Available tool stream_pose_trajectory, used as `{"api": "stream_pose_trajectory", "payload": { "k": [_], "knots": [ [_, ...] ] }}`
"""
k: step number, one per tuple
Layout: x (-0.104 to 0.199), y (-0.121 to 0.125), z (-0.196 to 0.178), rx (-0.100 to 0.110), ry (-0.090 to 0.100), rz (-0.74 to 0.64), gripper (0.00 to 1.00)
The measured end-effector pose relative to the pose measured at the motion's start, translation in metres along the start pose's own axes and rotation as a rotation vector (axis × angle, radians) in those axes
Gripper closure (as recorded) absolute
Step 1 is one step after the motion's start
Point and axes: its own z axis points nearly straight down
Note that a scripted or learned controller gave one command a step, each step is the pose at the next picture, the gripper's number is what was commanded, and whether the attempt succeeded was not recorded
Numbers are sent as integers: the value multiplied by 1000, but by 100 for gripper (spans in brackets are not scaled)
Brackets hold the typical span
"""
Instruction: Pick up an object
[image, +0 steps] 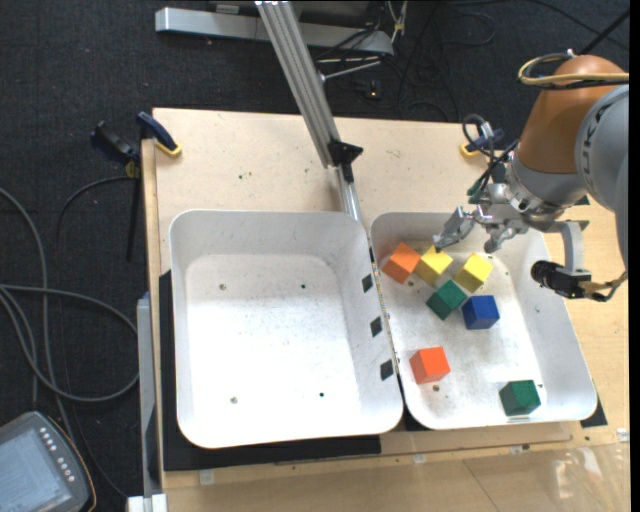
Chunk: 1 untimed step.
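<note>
Above the far end of the right bin (560, 330), our gripper (472, 232) hovers, fingers apart, over two yellow cubes (436, 266).

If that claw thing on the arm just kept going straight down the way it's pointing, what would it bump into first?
Probably one of the two yellow blocks. The gripper hangs open over the right bin, fingers aimed down between the left yellow block and the right yellow block. Depth is hard to judge from one slanted view.
</note>
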Motion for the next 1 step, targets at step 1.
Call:
{"api": "stream_pose_trajectory", "payload": {
  "k": [1],
  "knots": [
    [9, 5, 46, -14, -5, -4, 0]
  ]
}}
